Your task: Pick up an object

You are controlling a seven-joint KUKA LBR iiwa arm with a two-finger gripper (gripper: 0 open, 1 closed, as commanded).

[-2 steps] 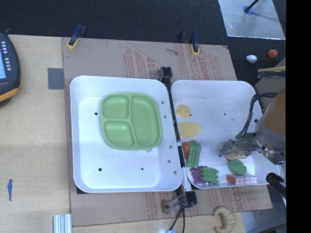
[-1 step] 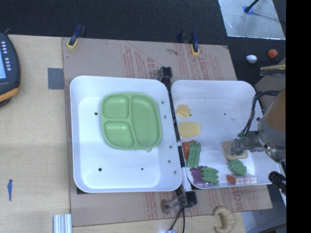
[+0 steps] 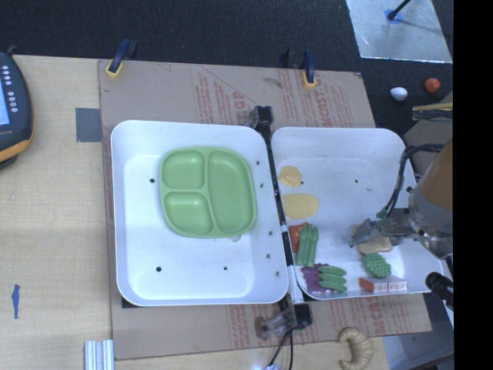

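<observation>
The right bin (image 3: 339,149) holds several toy foods. A small yellow round piece (image 3: 290,177) and a yellow oval (image 3: 300,205) lie by its left wall. Below them are green beans (image 3: 308,243), a red piece (image 3: 294,240), a purple piece (image 3: 312,277) and a green pod (image 3: 332,272). A bumpy green piece (image 3: 377,265) and a red-and-white box (image 3: 383,285) sit near the front. My gripper (image 3: 373,233) is low at the bin's right side, right over a tan piece (image 3: 375,246) and touching or nearly touching it.
The left bin (image 3: 139,276) carries a green divided plate (image 3: 208,191). A control pendant (image 3: 11,106) lies at the bench's left edge. Clamps (image 3: 117,58) (image 3: 309,72) stand at the back, and a tan curled thing (image 3: 356,347) at the front.
</observation>
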